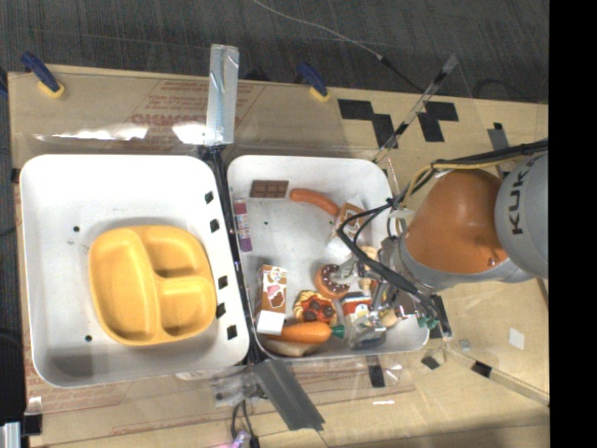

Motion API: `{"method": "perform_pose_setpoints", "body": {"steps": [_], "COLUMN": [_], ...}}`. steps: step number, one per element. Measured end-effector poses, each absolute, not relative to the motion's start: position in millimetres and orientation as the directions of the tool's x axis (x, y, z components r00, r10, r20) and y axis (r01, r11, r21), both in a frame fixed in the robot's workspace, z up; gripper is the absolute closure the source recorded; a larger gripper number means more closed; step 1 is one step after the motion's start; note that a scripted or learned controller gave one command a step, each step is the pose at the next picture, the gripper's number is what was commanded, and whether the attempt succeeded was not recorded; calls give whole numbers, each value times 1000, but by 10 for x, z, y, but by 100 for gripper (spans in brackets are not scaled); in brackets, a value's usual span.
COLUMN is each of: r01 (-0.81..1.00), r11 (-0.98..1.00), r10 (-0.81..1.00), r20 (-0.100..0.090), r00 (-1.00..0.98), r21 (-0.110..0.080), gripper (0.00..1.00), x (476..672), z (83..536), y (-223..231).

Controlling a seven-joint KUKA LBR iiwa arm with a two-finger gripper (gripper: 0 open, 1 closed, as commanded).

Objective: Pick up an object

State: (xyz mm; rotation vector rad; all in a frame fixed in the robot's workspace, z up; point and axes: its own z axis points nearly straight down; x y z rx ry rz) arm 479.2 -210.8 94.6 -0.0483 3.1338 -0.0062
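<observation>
1. Where the bench (485, 325) comes nearest the camera, a strip of grey tape (289, 395) runs slantwise just below the seam between the two bins.
2. Along the near wall of the right bin (280, 236) lies a crowd of toy food: an orange carrot (303, 332) lies on its side, a white block (270, 322) touches its left end, and a small brown-and-white carton (271, 287) stands just behind the block.
3. At the near right corner of the same bin, the gripper (373, 314) sits low among the toys, wrapped in black cables. Whether the claw is released or clenched I cannot tell, and nothing can be seen gripped in it.
4. Just beside the gripper, on its left, lies a round brown ring-shaped toy (331, 278), close to the carrot pile.
5. Right of the bin rises the arm: its orange band (452, 222) bulges over the bin's right wall, and the grey casing (527, 213) lies beyond it.
6. In the left bin (47, 185) a yellow divided tray (149, 283) rests flat, near the middle, well apart from the toys.
7. Against the right bin's left wall lies a purple stick (242, 227), lengthwise along the wall.
8. Near the far wall of the right bin are a brown bar (269, 189) and, just beside it on the right, an orange sausage (312, 199).
9. Beyond the bins, a silver strip (222, 96) stands at the seam, and two blue clamps (42, 73) (312, 77) grip the far edge of the cardboard.
</observation>
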Motion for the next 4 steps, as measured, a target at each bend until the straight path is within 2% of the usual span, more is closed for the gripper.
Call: {"method": "perform_pose_setpoints", "body": {"steps": [1, 2, 3, 4], "r01": [56, -91, -245, -245], "r11": [998, 996, 970, 969], "r10": [56, -91, -245, -245], "r20": [-3, -6, -3, -3], "r00": [-998, -996, -970, -969], "r21": [-2, -3, -2, -2], "gripper": [0, 0, 0, 0], "x": [4806, 5134, 4843, 4843], "z": [936, 946, 935, 935], "y": [-1906, -2095, -2096, -2096]}}
